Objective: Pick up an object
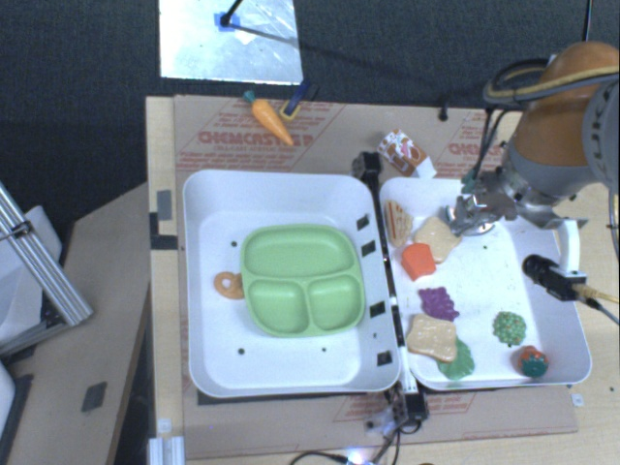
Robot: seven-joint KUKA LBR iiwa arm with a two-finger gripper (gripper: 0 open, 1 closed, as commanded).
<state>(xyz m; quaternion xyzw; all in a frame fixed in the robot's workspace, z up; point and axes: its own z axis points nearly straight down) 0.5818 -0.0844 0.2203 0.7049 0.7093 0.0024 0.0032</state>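
Camera view: gripper (469, 215) low in the right bin (572, 342), just above a pale slice (436, 237); whether it is open or closed cannot be told. Orange block (418, 261) and grapes (438, 303) lie nearby. Green tray (298, 279) sits in left bin (208, 260).

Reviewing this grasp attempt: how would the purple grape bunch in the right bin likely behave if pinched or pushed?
The purple grape bunch looks like a small toy, so probably light. Its lumpy surface may let fingers slip between bumps. Lying flat on the right bin, it would likely slide rather than roll.
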